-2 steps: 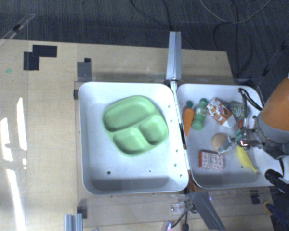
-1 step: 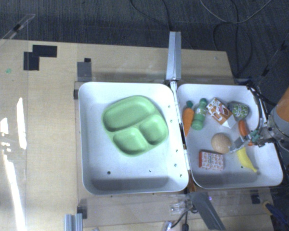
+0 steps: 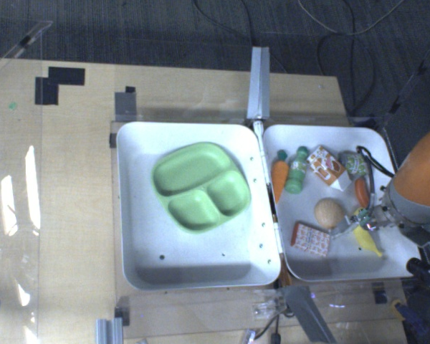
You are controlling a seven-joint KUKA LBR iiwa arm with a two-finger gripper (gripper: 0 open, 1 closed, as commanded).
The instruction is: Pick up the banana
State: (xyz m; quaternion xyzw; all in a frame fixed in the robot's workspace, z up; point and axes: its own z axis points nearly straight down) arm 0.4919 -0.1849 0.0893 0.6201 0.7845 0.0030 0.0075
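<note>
My claw sits low in the right bin, just over the banana; whether it is spread or pinching, I cannot tell. An egg and a red box lie to its left.

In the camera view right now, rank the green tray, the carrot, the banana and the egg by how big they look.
1. Green tray, by far the largest.
2. Carrot.
3. Egg and banana look about alike; the arm partly covers the banana, so I won't rank them.
</note>
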